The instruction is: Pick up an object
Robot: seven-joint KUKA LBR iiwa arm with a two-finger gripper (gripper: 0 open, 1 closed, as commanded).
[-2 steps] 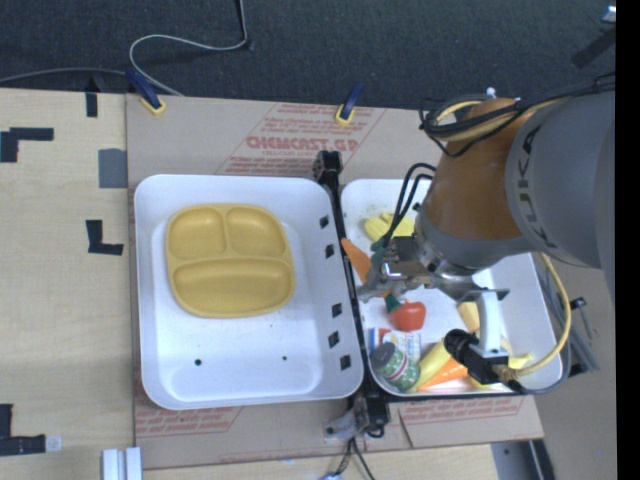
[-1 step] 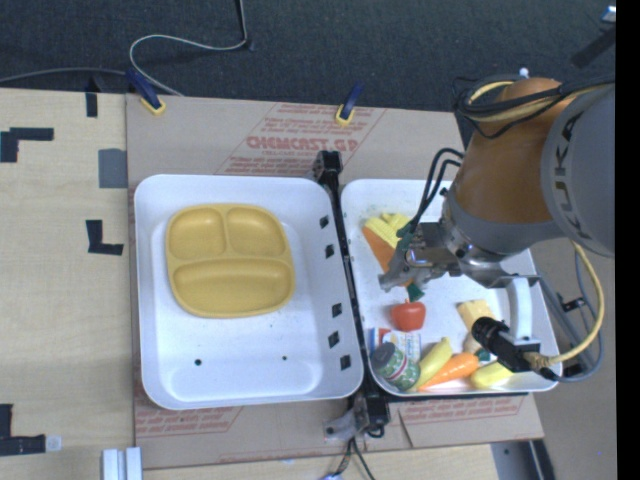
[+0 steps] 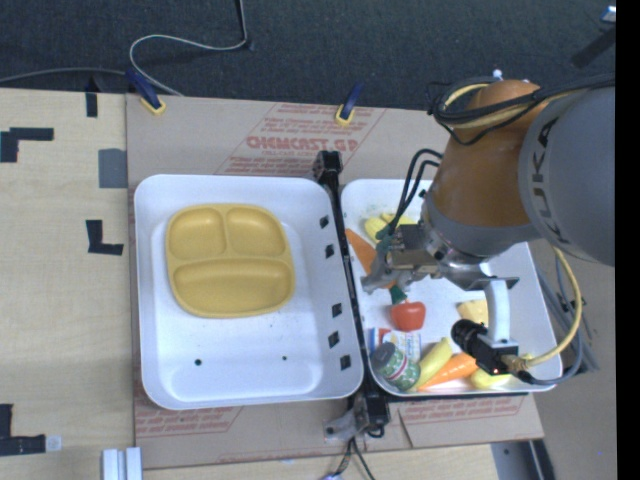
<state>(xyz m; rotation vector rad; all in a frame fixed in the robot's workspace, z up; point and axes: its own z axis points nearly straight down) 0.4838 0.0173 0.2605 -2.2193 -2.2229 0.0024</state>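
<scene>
Covering bench: printed cardboard sheet (image 3: 300,143), two white bins (image 3: 160,268) atop.

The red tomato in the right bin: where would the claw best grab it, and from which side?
Probably from straight above, closing across the tomato's round middle. It lies in the open, with the can just below it and the gripper just above-left, so a side approach looks crowded. Its green stem seems too small to grip.

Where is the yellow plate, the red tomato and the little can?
yellow plate (image 3: 230,260): camera view, on its wide lower compartment.
red tomato (image 3: 407,316): camera view, middle of its red skin.
little can (image 3: 398,358): camera view, on its label side.
</scene>
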